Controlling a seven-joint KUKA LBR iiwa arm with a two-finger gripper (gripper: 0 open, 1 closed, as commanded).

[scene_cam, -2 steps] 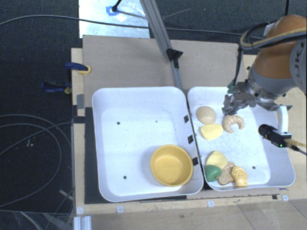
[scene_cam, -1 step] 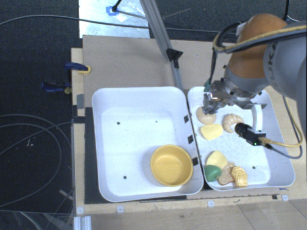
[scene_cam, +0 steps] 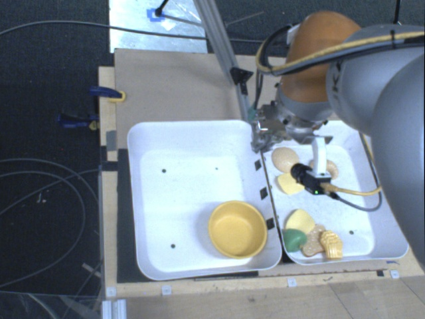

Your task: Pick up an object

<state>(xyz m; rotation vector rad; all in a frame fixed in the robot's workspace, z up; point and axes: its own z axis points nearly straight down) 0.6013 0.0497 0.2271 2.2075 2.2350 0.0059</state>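
- Near end, left bin [scene_cam: 166, 185]: yellow bowl [scene_cam: 238, 228] sits upright in the near-right corner, close to the wall shared with the right bin [scene_cam: 375, 234].
- Near end, right bin: tight cluster of small pieces.
  - The green piece [scene_cam: 295, 238] is touching the pale yellow piece [scene_cam: 300, 219] just behind it.
  - The tan ridged piece [scene_cam: 312, 243] and orange-yellow ridged piece [scene_cam: 331, 244] lie side by side to the right of the green piece.
- Mid right bin: flat yellow piece [scene_cam: 289, 184] near the left wall.
- Just beyond it: tan egg-shaped piece [scene_cam: 285, 158]. These two look to be touching or nearly so.
- Gripper [scene_cam: 263, 138]: low over the adjoining bin rims towards the far end, just left of the egg-shaped piece.
  - Claw state: cannot tell, the tip is too cluttered to read.
  - Nothing visibly in its grasp.
- All pickable pieces are lying in the bins.
- Arm [scene_cam: 378, 85] comes in from the right above the right bin, with its orange band [scene_cam: 319, 42] above the wrist.
- Far side: brown board [scene_cam: 172, 85] under the bins, blue clamp [scene_cam: 106, 94] on its left edge, grey pole [scene_cam: 214, 25] slanting up and away.
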